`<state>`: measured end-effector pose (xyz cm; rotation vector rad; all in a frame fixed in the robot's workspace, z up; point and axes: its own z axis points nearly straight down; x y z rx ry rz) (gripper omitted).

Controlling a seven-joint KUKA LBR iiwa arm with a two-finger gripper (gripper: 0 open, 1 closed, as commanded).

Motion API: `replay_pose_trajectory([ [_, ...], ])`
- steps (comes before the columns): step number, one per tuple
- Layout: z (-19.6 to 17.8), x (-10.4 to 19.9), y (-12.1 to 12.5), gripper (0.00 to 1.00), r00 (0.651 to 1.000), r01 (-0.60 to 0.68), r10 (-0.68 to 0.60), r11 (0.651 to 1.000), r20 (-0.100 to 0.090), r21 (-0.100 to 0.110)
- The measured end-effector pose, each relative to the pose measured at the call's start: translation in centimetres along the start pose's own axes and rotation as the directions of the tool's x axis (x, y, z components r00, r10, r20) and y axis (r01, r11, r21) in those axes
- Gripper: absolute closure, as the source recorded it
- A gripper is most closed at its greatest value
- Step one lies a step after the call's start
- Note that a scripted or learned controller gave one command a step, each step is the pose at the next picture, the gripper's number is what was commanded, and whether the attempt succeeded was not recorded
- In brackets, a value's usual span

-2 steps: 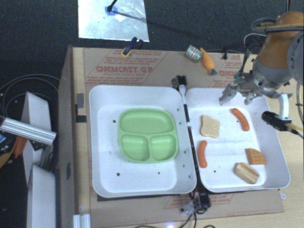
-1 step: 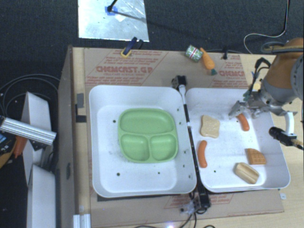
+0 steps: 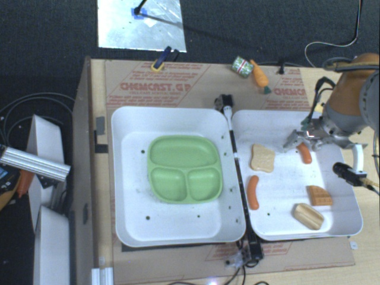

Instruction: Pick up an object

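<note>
Left bin (image 3: 127,177): green tray (image 3: 184,168). Right bin (image 3: 347,218): toast (image 3: 262,158), sausage (image 3: 253,192), roll (image 3: 308,216). Hand (image 3: 301,140) apparently open over small sausage (image 3: 305,154).

You are looking at a robotics lab: a cardboard-covered counter (image 3: 178,79) on dark carpet (image 3: 47,28), loose cables (image 3: 27,108), a grey KUKA arm (image 3: 350,100), and two white bins (image 3: 127,159) of toy food.

Two shallow white bins sit side by side: the left bin (image 3: 127,177) and the right bin (image 3: 279,129). The left holds one green divided plate (image 3: 184,168). The right holds two sausages (image 3: 253,192) (image 3: 305,154), one bread slice (image 3: 262,158), one waffle piece (image 3: 319,195) and one bread roll (image 3: 308,216). Beyond the bins lie one carrot (image 3: 260,76) and one small can (image 3: 242,66).
</note>
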<state>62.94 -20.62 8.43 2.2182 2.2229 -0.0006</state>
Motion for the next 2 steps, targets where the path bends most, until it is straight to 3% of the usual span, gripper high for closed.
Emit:
replay_pose_trajectory([
  [1, -1.1, 0.0, 0.1, 1.00, 1.000, 0.001, -0.001, 1.000, 0.001, -0.003],
  [2, -3.4, 8.0, 2.5, 1.00, 1.000, 0.002, -0.002, 1.000, -0.002, -0.001],
])
